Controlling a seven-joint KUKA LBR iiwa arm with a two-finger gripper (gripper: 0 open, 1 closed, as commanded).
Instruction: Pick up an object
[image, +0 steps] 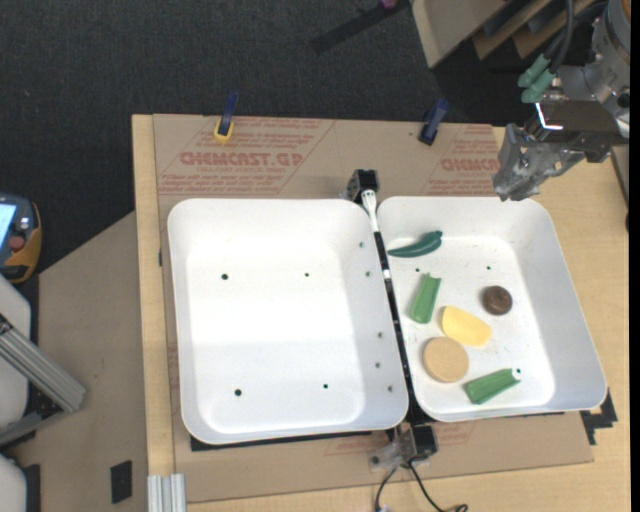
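Gripper (520, 185) hangs over the far right corner of the right bin (560, 250), away from the objects.

Whether its claw is open or closed cannot be told. In that bin lie a dark green pepper (416, 245), green block (425, 298), brown disc (497, 299), yellow piece (466, 326), tan round (445, 360) and green wedge (491, 386); the left bin (190, 250) sits beside it.

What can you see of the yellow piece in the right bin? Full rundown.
The yellow piece is a smooth, rounded, pale yellow lump, plastic-looking and slightly elongated, lying flat on the floor of the right bin, near its middle. Its lower left edge meets or overlaps the tan disc; which of the two I cannot tell. The brown round piece sits apart to its upper right, the light green stick apart to its left. The gripper is at the bin's far corner, well clear of it.
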